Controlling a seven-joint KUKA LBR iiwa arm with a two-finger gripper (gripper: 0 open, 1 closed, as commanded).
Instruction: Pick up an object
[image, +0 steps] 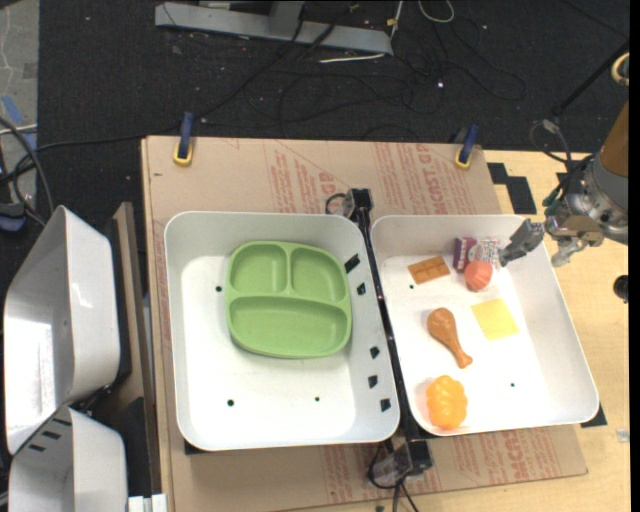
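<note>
While your gripper hangs over the right bin's far right corner, you can see its two fingers spread apart with nothing between them. One fingertip reaches inward over the bin wall, just beside a small purple-and-white packet and a pink ball near the far edge; you cannot tell whether it touches them. An orange cracker, a yellow square, a drumstick and an orange fruit lie toward the near edge. The left bin carries a green divided plate.
</note>
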